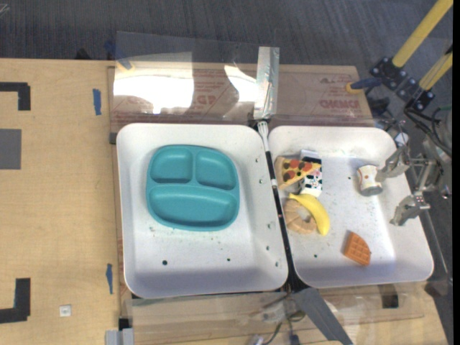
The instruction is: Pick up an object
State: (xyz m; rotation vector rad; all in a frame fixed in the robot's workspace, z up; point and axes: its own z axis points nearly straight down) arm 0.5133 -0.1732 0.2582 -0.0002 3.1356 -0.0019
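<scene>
So the wooden table (57,214) has two shallow white plastic bins side by side. The left bin (136,257) has a teal plastic divided tray (192,187) sitting roughly in its middle, three compartments, nothing in them. The right bin (402,264) holds the loose stuff: a yellow toy banana (316,213) lying on a tan round bread-like piece (298,221) near the bin's left wall, with a small colourful printed box (305,172) just above them. A little white cup-shaped piece (369,180) sits toward the upper right, and an orange waffle-patterned square (356,249) lies near the lower edge, well apart from the rest.

The metal gripper (406,189) is at the right rim of the right bin, near the white cup piece. Its jaws look spread apart with nothing between them.
</scene>
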